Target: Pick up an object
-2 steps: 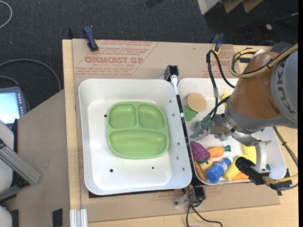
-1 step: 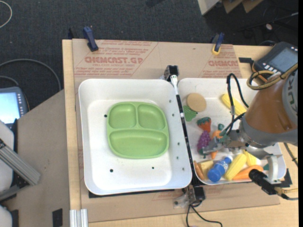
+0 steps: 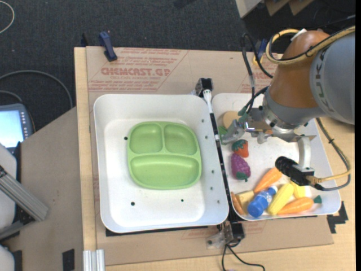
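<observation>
- Looking down at a slant, we see the counter [image 3: 141,66] first: a brown board with red print, carrying two shallow white bins side by side.
- We find the arm [image 3: 316,66] coming in from three o'clock, grey with an orange band, its bulk hanging over the twelve-o'clock half of the right bin [image 3: 324,208].
- We see the left bin [image 3: 107,168] holding a green divided plate [image 3: 164,154], which lies flat near the bin's middle with two small sections toward twelve o'clock and one long section toward six.
- We place the pincer [image 3: 240,130] at the arm's nine-o'clock end, low over the right bin near the wall the bins share; we cannot tell how it is set.
- We count several toy foods in the right bin, clustered toward six o'clock: an orange carrot [image 3: 268,179], a yellow piece [image 3: 282,199] and a blue bottle [image 3: 259,203] close together.
- We note a purple grape bunch [image 3: 241,167] toward nine o'clock of the carrot.
- We see a small red strawberry [image 3: 241,148] just at twelve o'clock of the grapes, directly below the pincer in this view; whether they touch we cannot tell.
- We make out a pale round piece [image 3: 228,119] at eleven o'clock of the strawberry, beside the shared wall.
</observation>
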### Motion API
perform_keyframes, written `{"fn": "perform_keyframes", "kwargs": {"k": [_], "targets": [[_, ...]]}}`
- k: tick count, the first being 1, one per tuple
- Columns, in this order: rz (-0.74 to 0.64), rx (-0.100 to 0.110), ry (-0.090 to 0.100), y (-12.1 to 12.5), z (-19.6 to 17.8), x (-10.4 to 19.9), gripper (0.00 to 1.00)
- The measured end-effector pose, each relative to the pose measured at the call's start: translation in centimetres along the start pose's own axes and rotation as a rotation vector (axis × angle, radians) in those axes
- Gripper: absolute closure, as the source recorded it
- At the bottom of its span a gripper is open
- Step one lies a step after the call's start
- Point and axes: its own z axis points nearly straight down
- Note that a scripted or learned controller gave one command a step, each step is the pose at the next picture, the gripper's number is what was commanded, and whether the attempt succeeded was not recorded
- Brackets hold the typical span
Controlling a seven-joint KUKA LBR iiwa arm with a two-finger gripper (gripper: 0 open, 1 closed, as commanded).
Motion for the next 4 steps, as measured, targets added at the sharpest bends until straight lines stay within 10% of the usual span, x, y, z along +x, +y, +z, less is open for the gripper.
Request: {"fn": "perform_keyframes", "kwargs": {"k": [1,2,3,4], "targets": [[0.015,0.010,-0.005,1.1,0.5,-5.6,0.00],[0.013,0.021,0.000,0.6,9.8,-6.2,0.00],[0.011,0.013,-0.002,0.9,8.2,-6.2,1.00],[0.011,0.014,-0.002,0.8,8.3,-6.2,0.00]]}}
